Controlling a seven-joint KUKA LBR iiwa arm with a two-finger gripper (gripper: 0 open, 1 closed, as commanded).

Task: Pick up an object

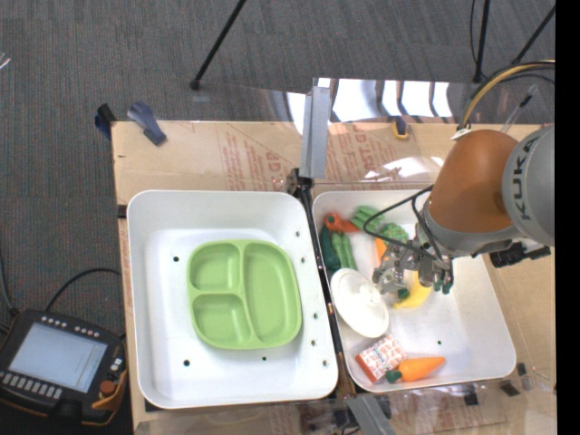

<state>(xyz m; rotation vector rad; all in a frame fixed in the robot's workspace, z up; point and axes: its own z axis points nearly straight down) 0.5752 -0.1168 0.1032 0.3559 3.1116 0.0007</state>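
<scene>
Here, hand (pixel 412 277) sits low in right bin (pixel 494 333), over a yellow object (pixel 415 297) beside white lid (pixel 359 303); finger state cannot be told; green tray (pixel 245 294) in left bin (pixel 154 243).

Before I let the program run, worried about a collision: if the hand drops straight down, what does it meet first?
Probably the yellow object right beneath the hand, beside the white disc; depth is unclear from this slanted view.

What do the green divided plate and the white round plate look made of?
Green divided plate: likely moulded plastic, matte, with uniform colour and soft rounded dividers. White round plate: probably plastic too, smooth with slight sheen; ceramic can't be ruled out.
</scene>
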